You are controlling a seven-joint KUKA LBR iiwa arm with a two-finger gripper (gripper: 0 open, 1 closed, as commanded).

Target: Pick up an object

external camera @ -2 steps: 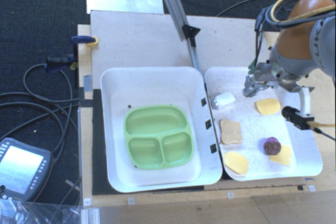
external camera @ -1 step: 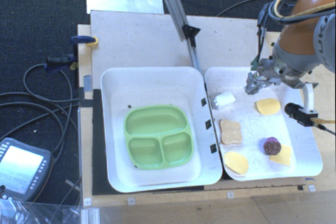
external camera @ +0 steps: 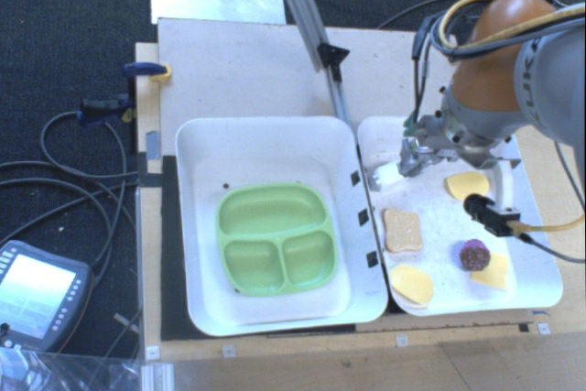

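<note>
Nothing is lifted yet, as far as I can judge: every piece I might take lies flat in the right-hand bin (external camera: pixel 549 293), so the whole pick is ahead of me.

Nearest the lower edge of the frame, a round yellow slice (external camera: pixel 412 285) rests at the bin's lower left corner, and a yellow wedge (external camera: pixel 493 272) lies toward the lower right. Touching the wedge's upper left side is a small purple ball (external camera: pixel 473 255). A little higher and left of centre sits a tan slice of toast (external camera: pixel 402 231). Above the ball, another yellow piece (external camera: pixel 467 186) lies partly under my own hardware.

My hand (external camera: pixel 423 157) hangs over the upper left part of this bin, above the toast and to the left of that upper yellow piece. Whether it is open or closed I cannot tell; the metal parts blur together there, and I see nothing held in it.

Behind it my wrist rises toward the upper right of the frame, orange band (external camera: pixel 499 50) uppermost, the grey arm leaving at the right edge.

In the left bin (external camera: pixel 197 197) lies a green divided tray (external camera: pixel 275 238), well apart from my hand.
</note>
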